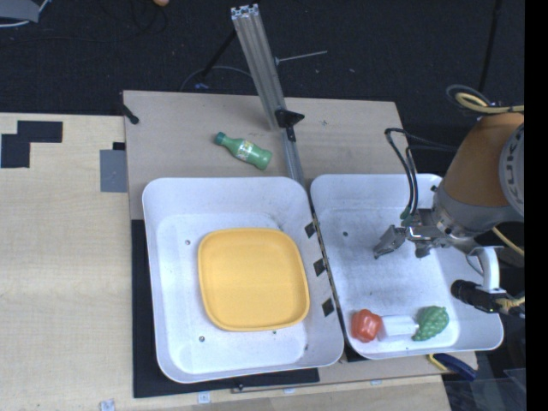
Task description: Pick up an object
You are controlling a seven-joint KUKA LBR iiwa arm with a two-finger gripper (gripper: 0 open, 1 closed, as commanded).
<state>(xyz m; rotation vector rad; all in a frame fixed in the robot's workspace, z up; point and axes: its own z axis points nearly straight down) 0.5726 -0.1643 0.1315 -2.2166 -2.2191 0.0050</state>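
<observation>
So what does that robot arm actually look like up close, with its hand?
The arm is bulky and rounded, grey with a broad orange band. Black cables loop along it. Its hand is small, made of dark grey metal.

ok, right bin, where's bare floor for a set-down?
Right bin: bare floor along its far and left side, between the divider and the gripper. Crowded at the near edge: red toy, white piece, green toy in a row.
</observation>
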